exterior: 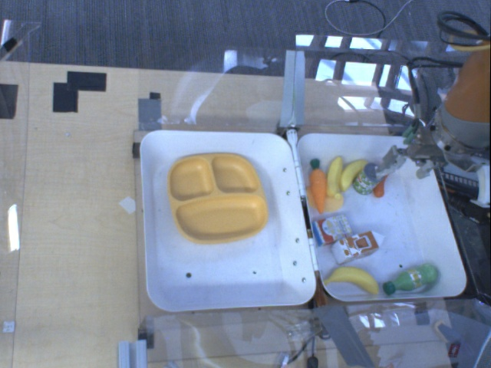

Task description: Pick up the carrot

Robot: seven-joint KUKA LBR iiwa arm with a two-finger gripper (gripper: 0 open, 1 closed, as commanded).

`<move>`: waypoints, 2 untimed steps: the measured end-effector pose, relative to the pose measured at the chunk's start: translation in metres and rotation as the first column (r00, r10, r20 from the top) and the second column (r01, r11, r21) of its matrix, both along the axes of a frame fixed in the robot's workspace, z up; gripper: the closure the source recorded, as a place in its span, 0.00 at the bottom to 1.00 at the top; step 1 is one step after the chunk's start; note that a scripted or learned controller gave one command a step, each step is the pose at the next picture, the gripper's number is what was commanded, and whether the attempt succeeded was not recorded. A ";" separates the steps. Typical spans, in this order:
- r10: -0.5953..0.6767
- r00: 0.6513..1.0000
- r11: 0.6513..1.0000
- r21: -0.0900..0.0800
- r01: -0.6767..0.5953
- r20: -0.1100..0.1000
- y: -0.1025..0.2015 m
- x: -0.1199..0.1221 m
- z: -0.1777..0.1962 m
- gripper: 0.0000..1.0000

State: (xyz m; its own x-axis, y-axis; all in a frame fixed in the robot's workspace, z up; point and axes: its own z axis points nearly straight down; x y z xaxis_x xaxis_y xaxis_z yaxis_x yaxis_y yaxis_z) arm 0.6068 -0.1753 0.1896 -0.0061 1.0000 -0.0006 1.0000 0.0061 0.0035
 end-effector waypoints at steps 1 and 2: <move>0.054 0.999 0.999 -0.001 -0.054 0.003 0.052 0.043 -0.088 0.00; 0.088 0.996 0.996 -0.001 -0.088 0.001 0.052 0.029 -0.057 0.00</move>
